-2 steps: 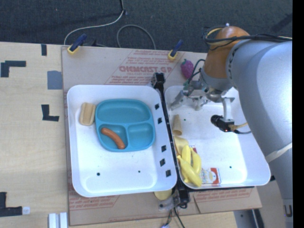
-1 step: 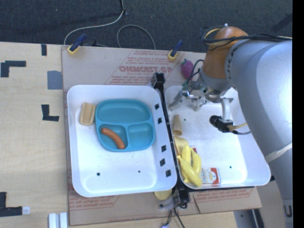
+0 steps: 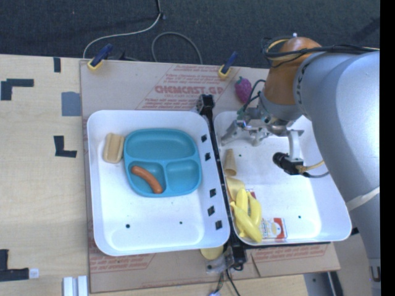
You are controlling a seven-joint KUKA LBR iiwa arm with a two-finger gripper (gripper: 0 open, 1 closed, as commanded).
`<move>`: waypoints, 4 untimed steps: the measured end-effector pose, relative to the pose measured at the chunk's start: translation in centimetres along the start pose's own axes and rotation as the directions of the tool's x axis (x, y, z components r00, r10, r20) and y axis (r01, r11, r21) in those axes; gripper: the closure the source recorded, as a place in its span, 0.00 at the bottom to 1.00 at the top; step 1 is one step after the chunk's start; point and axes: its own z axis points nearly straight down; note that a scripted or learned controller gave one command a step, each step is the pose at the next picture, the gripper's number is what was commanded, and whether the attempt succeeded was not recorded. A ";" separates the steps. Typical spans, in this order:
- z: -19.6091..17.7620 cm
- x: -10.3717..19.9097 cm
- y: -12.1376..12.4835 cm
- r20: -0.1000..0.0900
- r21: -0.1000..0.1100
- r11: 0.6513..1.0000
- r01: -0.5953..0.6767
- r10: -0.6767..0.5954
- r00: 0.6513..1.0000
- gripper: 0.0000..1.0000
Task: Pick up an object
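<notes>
One board [image 3: 179, 90] reads "CHEMCAST GP"; whether the tool [image 3: 247, 128] grips anything is unclear.

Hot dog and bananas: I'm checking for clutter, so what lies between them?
In the camera view, between the hot dog and the bananas lie the blue tray's rim, bare bin floor and the black divider.
</notes>
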 end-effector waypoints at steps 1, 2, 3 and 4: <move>0.0 -0.2 0.0 -0.001 0.000 1.000 0.000 0.000 1.000 0.00; 0.0 -0.8 -0.4 -0.001 -0.001 1.000 0.000 0.000 1.000 0.00; 0.0 -1.0 -0.6 -0.001 -0.001 1.000 0.001 -0.001 1.000 0.00; 0.0 0.0 -2.0 0.001 -0.001 1.000 0.000 0.000 1.000 0.00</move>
